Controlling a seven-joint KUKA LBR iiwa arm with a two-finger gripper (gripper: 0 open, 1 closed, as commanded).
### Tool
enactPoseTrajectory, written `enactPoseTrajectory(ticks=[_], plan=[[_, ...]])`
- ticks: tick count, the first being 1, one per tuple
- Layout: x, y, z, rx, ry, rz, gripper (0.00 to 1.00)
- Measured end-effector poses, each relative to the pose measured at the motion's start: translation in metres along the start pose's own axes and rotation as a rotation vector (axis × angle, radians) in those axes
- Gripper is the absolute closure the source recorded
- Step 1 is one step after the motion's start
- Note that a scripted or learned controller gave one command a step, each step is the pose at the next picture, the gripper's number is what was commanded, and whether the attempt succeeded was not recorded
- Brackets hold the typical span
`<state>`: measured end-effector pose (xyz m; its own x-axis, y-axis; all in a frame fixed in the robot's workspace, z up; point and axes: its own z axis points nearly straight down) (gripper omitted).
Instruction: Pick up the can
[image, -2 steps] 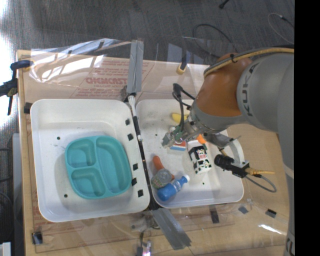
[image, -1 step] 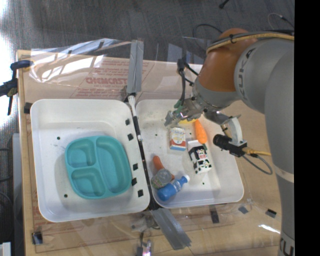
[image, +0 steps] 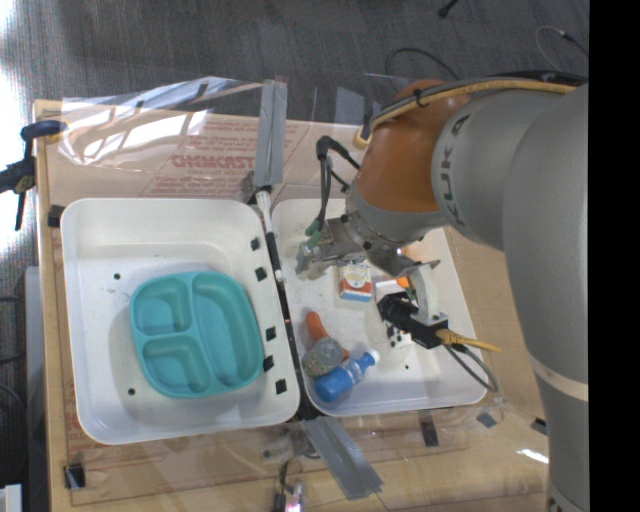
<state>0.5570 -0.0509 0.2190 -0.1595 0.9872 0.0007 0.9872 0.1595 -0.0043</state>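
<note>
Camera view: can (image: 323, 354) lies in the right bin (image: 455, 395), near its front-left corner, touching a blue bottle (image: 347, 377) and beside an orange marker (image: 316, 324). Claw (image: 312, 255) hangs further back, well apart; can't tell its opening. Can looks light, stiff, slick; grip across its round sides.

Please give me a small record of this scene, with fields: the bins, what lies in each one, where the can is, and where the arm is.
left bin: holds a teal divided tray
right bin: holds a can, a blue bottle, an orange item, a small carton
can: near the front left corner of the right bin, lying beside the blue bottle
arm: reaches in from the right, over the right bin
claw: above the back of the right bin, away from the can
</note>
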Motion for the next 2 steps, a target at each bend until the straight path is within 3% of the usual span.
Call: enactPoseTrajectory(ticks=[1, 2], plan=[[0.003, -0.042, -0.025, -0.001, -0.001, -0.269, 1.00], [0.037, -0.070, 0.011, 0.000, 0.000, -0.122, 1.00]])
